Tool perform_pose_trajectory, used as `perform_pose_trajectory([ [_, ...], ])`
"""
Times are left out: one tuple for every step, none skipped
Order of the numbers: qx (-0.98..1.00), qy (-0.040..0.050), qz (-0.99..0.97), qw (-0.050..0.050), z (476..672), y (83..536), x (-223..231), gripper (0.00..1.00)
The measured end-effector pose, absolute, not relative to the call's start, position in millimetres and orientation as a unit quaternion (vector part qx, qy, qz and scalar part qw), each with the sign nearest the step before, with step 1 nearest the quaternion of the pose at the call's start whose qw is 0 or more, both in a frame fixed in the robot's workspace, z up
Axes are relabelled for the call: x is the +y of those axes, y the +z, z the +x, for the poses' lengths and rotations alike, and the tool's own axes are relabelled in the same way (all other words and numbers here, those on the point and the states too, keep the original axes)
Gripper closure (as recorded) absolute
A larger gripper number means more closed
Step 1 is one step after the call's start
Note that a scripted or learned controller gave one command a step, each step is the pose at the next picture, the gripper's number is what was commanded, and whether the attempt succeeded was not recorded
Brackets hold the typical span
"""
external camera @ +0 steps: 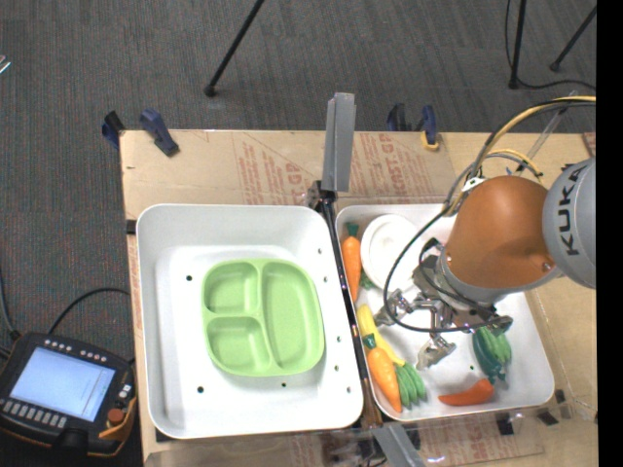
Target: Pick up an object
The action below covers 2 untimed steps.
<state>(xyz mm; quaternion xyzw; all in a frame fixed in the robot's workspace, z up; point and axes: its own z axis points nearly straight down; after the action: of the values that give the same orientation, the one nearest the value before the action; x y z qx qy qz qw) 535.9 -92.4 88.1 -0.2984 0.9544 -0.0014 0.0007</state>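
Gripper (421, 331) poised low in right bin (537, 358), jaws apparently open and empty; nearest carrot (384, 373) just down-left, long axis running toward bin's near edge.

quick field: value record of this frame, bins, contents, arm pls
left bin: holds a green divided plate, lying flat
right bin: holds toy food and a white plate at its far end
toy food: carrot along the left wall, yellow piece, carrot, green piece, red-orange pepper, dark green piece
arm: reaches in from the right, orange band over the right bin
end effector: low in the right bin, nothing seen between its fingers
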Motion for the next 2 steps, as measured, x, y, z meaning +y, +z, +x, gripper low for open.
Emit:
perform_pose_trajectory([
  [0.963, 0.0003, -0.271, 0.001, 522.8, 87, -173, 0.00],
  [0.976, 0.0018, -0.220, 0.000, 534.1, 87, -94, 0.00],
])
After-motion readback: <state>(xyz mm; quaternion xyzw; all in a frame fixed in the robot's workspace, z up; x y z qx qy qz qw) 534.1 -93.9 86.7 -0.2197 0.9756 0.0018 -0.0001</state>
